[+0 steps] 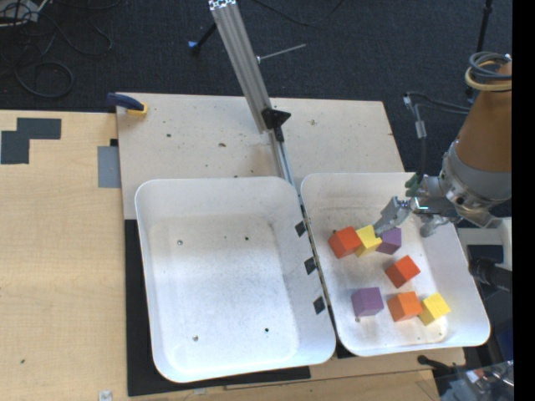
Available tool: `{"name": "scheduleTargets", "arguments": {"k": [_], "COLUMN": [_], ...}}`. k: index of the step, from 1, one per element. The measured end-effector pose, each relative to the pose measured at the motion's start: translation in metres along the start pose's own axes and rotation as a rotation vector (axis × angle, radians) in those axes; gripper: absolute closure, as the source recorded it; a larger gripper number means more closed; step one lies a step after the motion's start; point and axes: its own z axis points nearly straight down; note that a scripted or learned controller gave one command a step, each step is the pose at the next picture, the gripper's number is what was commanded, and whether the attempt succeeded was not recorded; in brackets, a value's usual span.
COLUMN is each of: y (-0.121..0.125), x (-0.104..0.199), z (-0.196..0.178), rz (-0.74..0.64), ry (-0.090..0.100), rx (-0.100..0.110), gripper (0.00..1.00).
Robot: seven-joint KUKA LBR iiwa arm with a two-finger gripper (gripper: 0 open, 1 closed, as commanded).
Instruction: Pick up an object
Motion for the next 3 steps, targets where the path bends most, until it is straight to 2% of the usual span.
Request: {"name": "scheduleTargets", "arguments": {"k": [1, 3], "y": [0.000, 0.006], "x": [-0.002, -0.008], "z": [-0.002, 0.113], "rz": [0.005, 0.003], "ry": [-0.001, 0.000], "rx": [-0.006, 0.002], "gripper": [0.00, 0.00]}}
